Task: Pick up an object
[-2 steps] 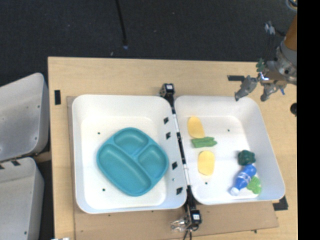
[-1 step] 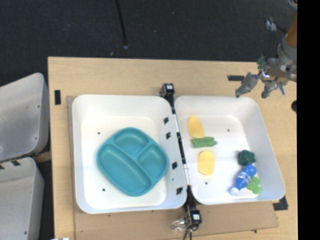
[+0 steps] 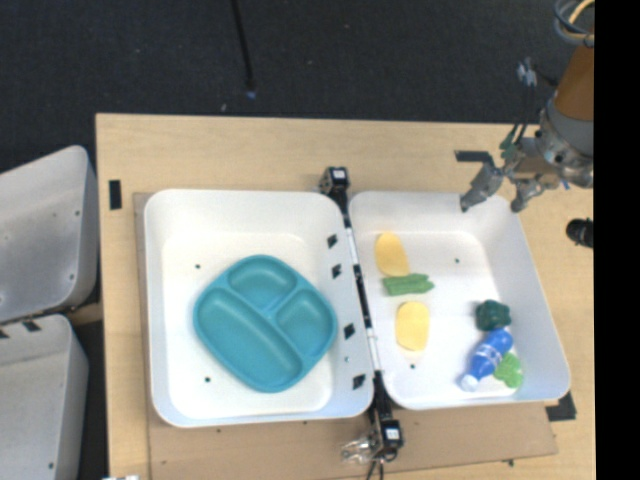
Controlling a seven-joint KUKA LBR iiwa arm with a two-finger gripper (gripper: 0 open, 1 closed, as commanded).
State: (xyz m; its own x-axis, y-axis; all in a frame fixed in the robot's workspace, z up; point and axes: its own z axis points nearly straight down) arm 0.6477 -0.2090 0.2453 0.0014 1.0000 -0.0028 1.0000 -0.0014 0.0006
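Lying flat: smooth oval yellow piece (image 3: 392, 254), ridged green strip (image 3: 408, 285).

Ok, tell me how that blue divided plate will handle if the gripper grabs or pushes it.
The blue divided plate looks like rigid moulded plastic, so probably stiff and light. It lies flat in the left bin, so it should slide, not tip. Its low rim likely offers little to pinch.

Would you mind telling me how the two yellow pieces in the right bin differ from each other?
The upper yellow piece lies nearer the bin's far wall; the lower yellow piece lies nearer its front. The upper one sits just above the green piece, the lower one just below it. The upper one tilts slightly; the lower one looks more upright. Both are small, rounded, pale yellow and lie flat.
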